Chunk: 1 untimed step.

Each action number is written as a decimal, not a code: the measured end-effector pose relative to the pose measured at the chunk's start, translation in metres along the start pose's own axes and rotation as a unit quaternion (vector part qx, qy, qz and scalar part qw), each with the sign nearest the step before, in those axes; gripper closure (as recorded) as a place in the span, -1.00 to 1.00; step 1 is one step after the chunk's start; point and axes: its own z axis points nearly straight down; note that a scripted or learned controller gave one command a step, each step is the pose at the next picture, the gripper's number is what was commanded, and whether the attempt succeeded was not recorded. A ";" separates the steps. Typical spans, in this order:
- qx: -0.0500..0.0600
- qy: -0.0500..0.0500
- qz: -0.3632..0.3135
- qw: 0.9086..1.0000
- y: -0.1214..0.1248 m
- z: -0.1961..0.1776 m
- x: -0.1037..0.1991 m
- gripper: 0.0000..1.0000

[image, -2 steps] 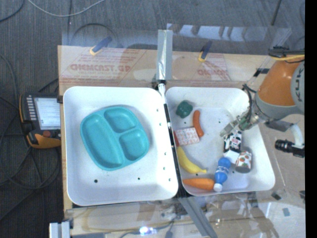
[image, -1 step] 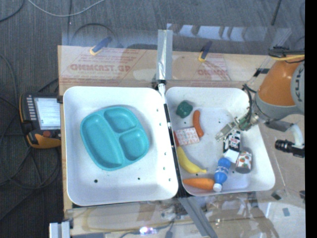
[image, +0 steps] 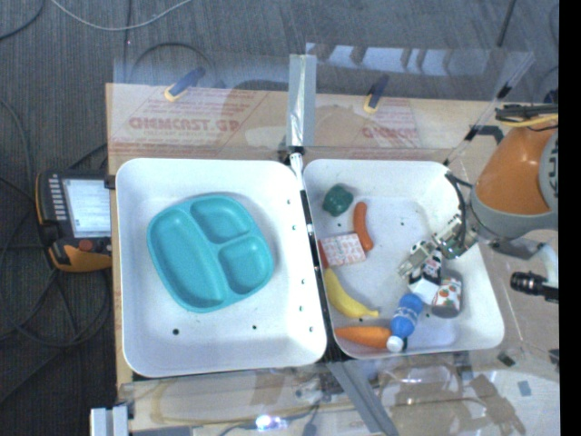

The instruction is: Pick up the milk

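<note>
In the right bin (image: 472, 334) a small flat carton with a red and white pattern (image: 343, 249) lies near the left wall; it looks like the milk. My gripper (image: 421, 263) hangs low over the bin's right half, well right of that carton and apart from it. Just below the gripper sit a grey-white can-like item with red marks (image: 446, 296) and a blue bottle with a white cap (image: 405, 320). The gripper touches neither as far as I can see.
The right bin also holds a green lump (image: 339, 199), a red-orange sausage (image: 363, 226), a banana (image: 349, 299) and a carrot (image: 363, 336). The left bin (image: 136, 334) holds a teal divided plate (image: 211, 251). The arm's orange band (image: 513, 175) overhangs the right rim.
</note>
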 end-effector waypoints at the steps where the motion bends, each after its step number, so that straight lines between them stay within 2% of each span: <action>1: -0.002 0.001 0.000 1.000 0.002 -0.009 0.001 1.00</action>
